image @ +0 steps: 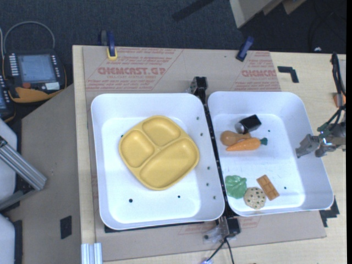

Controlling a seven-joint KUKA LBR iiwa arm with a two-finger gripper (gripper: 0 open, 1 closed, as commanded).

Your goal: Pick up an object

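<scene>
My tool [311,146] is at the right edge of the frame, over the right bin's [286,100] rim; I cannot tell its state. The carrot [245,144] lies in the upper part of this bin, touching a black object [250,122].

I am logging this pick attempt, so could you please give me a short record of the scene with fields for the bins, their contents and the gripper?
left bin: holds a yellow divided plate
right bin: holds a carrot, a black block, a green leafy piece, a cookie and a brown cracker
gripper: at the right bin's right rim, apart from all items
held object: none visible
</scene>
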